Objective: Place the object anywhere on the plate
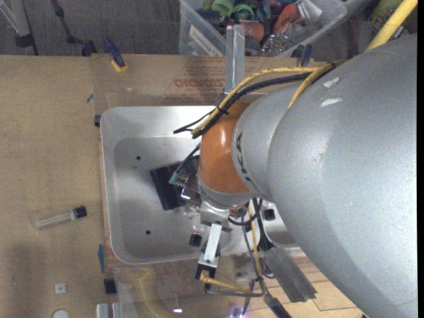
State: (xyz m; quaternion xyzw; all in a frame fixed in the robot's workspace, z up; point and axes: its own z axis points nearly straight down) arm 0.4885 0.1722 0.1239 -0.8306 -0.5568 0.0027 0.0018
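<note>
Bench (46,144): tan board bearing a white bin (109,177) with rounded walls and two small dark spots on its floor.
Arm (331,177): grey with an orange band, lowered over the bin's right part.
Gripper (185,189): below the wrist; spread or closed, cannot tell.
Object: place cannot be told under the arm.
Loose on bench: clear vial (59,216), black cap.
Behind: clear tub (199,35) of coloured toys; grey carpet (99,12).
</note>
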